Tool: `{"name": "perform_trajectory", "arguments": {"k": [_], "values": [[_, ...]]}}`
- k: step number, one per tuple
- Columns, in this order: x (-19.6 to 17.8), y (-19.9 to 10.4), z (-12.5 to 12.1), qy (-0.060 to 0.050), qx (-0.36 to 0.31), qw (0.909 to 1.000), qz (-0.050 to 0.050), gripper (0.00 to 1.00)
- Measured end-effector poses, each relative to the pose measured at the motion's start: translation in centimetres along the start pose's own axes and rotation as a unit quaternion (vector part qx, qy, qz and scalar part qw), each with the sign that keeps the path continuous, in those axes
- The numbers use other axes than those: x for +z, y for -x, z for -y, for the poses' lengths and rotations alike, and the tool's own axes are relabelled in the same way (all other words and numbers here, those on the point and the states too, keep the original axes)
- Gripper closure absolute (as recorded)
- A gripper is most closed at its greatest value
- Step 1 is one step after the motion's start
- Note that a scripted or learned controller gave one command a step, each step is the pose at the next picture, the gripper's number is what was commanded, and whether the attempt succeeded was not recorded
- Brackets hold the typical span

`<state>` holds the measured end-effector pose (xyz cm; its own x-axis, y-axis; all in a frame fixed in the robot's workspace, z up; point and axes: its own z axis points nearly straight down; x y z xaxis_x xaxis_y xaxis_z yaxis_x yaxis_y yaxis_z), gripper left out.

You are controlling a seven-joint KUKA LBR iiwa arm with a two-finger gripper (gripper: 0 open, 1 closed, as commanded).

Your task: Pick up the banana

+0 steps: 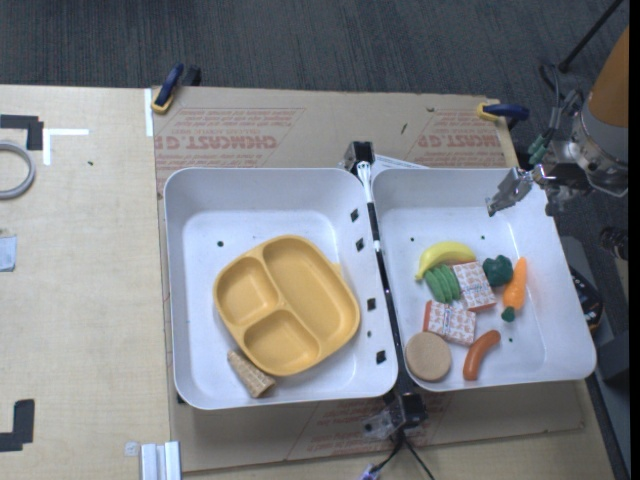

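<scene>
Banana [444, 257] lies in the right bin [540, 363], at the far left of a cluster of toy food, its near side touching a green piece [443, 283]. It looks like a light, stiff, smooth plastic toy, so a grip across the middle of its curve seems best. Gripper [522, 190] hangs over the bin's far right corner, holding nothing; whether its fingers are parted cannot be told. The arm is cut off at the right.

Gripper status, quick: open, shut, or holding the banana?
Gripper: holding nothing; whether it is open or shut cannot be told. It sits over the right bin's far right corner, apart from the banana.
</scene>
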<state>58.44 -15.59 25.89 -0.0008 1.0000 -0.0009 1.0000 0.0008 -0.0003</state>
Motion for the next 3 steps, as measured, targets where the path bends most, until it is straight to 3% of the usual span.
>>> {"name": "perform_trajectory", "arguments": {"k": [1, 2, 3], "values": [[16.0, -3.7, 0.9, 0.002, 0.021, 0.9998, 0.001, 0.00], [16.6, -3.9, -3.4, 0.001, -0.076, 0.9971, 0.000, 0.00], [15.6, -3.9, -3.4, 0.002, -0.075, 0.9972, 0.001, 1.00]]}}
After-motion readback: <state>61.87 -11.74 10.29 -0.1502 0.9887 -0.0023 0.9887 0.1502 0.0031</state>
